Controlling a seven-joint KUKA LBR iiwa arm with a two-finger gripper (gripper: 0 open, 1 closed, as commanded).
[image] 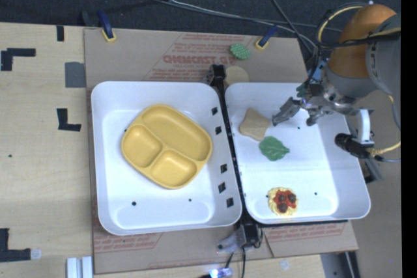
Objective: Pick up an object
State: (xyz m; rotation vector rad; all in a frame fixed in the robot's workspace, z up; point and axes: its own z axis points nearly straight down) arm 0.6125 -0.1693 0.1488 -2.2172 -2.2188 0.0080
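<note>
So from the overhead camera: my claw (300, 114) is hanging over the right bin (339, 166), near its back edge, with both fingers spread apart and nothing between them. I'd say that's deliberate, since wide open is how I want to be before dropping onto something.

All the candidates are in that right bin. A tan bread-like wedge (253, 123) lies closest to me, just to the camera-left of my fingertips, and a green leaf (274, 149) sits right beside it, maybe touching its corner, hard to tell. A little toy pizza (282, 200) with red toppings is well apart, near the front rim.

Over in the left bin (107, 159) a yellow divided plate (167, 146) lies at an angle. It's too broad for my fingers, I reckon. The wedge looks like my best bet.
</note>
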